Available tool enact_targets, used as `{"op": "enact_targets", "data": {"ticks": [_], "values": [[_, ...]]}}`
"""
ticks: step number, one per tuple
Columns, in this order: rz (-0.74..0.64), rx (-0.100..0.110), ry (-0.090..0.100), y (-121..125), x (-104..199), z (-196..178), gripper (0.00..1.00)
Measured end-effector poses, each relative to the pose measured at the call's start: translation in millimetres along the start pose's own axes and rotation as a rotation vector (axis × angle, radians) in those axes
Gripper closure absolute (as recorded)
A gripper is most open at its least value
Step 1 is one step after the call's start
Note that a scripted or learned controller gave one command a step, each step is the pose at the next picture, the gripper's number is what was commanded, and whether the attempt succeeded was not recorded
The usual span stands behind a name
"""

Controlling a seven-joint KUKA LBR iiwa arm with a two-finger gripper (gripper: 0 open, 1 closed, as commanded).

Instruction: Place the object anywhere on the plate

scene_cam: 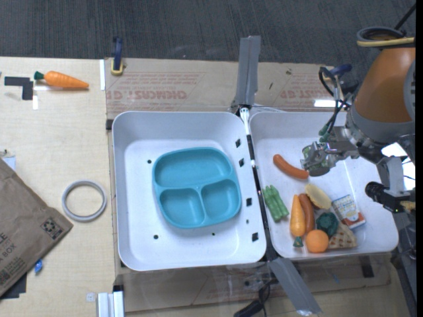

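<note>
- Camera view: I see the blue plate [196,195], smooth plastic with three rounded compartments, sitting in the middle of the left bin [125,197] with bare white floor all round it.
- The right bin [291,134] holds the toy food: a glossy red-orange sausage [289,167] alone near the middle, and a crowded cluster along the near wall with ribbed green pea pods [276,202], a carrot [298,216], an orange [317,241], a waffle [342,238] and a small carton [347,211].
- My gripper [316,160] hangs just right of the sausage's end; I cannot make out how it is set, and nothing is visibly held.
- The far half of that bin is open floor.
</note>
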State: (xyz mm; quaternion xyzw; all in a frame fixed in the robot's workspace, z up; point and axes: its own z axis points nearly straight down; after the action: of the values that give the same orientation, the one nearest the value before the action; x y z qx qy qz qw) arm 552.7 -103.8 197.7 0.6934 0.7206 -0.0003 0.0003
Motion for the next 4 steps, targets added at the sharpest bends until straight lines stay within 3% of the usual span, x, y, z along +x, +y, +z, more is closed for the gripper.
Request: {"op": "enact_targets", "data": {"ticks": [1,2,3,4], "values": [[-0.291,0.003,0.001,0,56,7,1.00],[-0.367,0.001,0.000,20,109,-21,1.00],[-0.429,0.004,0.000,15,193,2,1.00],[-0.596,0.001,0.000,-20,267,-31,1.00]]}}
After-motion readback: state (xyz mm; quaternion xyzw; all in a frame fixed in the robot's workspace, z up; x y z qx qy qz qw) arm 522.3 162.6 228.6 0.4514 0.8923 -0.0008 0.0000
